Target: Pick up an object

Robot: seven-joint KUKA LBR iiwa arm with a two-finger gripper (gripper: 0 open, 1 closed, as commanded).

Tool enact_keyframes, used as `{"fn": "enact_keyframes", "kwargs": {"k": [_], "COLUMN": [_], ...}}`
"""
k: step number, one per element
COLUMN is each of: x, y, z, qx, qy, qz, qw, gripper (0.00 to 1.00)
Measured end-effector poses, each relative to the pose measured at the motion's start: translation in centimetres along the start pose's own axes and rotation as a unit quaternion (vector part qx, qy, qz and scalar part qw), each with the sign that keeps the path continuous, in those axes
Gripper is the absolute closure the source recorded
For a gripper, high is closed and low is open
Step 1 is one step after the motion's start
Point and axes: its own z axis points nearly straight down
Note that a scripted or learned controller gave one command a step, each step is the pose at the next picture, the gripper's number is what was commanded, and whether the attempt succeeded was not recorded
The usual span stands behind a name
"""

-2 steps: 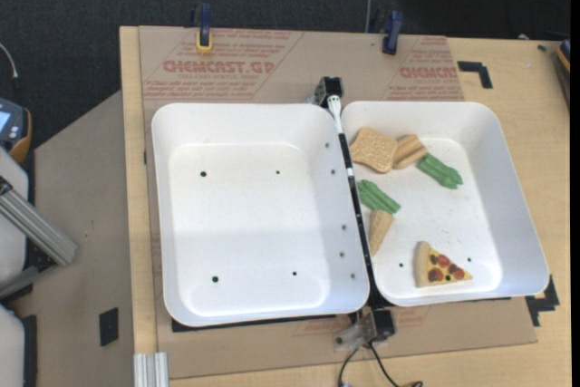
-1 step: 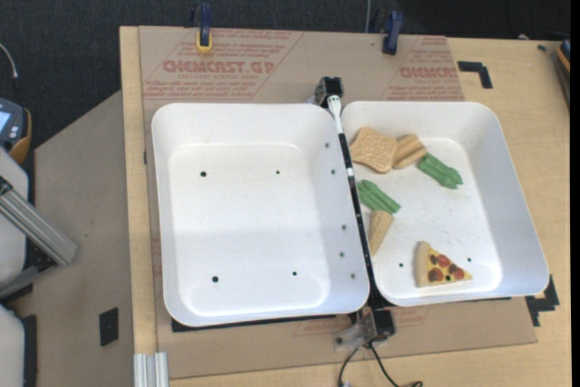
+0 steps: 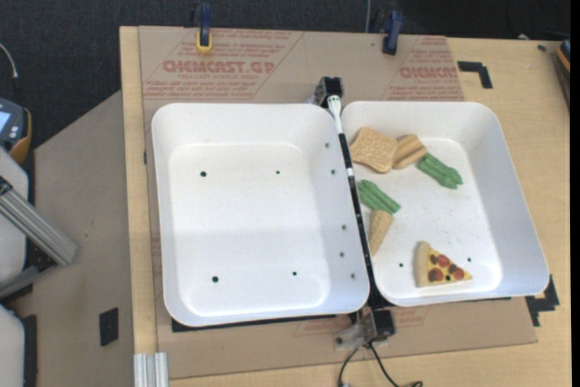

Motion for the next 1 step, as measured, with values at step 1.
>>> {"fn": "enact_keyframes", "kwargs": {"k": [1], "x": [0.00], "y": [0.00], "z": [0.00], "qx": [0.000], "qy": [0.000], "qz": [0.000], "qw": [1.0000], "gripper": [0.00]}}
